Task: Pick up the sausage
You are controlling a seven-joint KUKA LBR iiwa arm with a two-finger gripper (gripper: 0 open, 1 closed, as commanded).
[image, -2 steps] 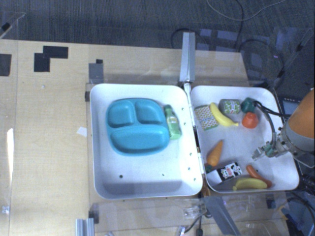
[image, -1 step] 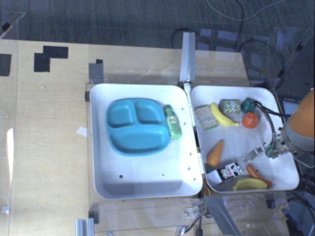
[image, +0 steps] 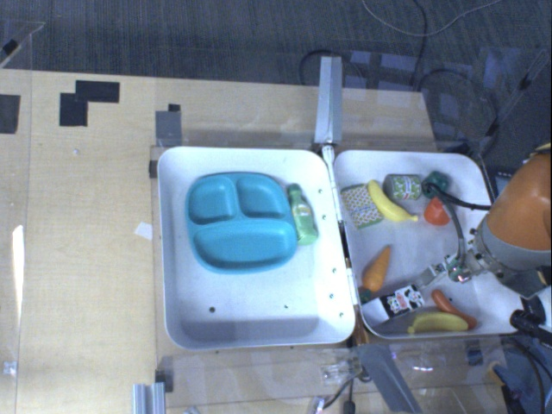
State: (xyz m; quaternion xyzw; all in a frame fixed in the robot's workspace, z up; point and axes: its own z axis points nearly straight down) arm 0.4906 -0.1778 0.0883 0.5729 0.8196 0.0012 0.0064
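Near edge of right bin (image: 483,172): a yellow banana (image: 438,322) lies along the front wall, and my target, the sausage (image: 452,308), a small red-orange link, rests just behind it, touching or nearly touching it.
Left of those: a small black-and-white carton (image: 398,302) lies flat near the bin's front left corner.
My gripper (image: 454,268): it hangs low over the right bin, just behind the sausage and slightly apart from it; nothing sits in it, and I cannot tell from this slant how it is set.
My arm: the orange band (image: 524,210) and grey wrist come in from the right, over the bin's right wall.
Mid right bin: an orange carrot (image: 377,268) lies tilted near the dividing wall.
Far right bin: a patterned sponge-like block (image: 360,205), a second yellow banana (image: 387,201), a greenish can (image: 403,186) on its side, a dark green item (image: 437,181) and a small red-orange piece (image: 435,212) are clustered toward the back.
Left bin (image: 172,248): a blue divided tray (image: 240,221) lies in the middle, with a green bottle (image: 302,214) just beside its right edge.
Beyond the bins: wooden bench (image: 78,231), then dark carpet with a loose cable (image: 414,11).
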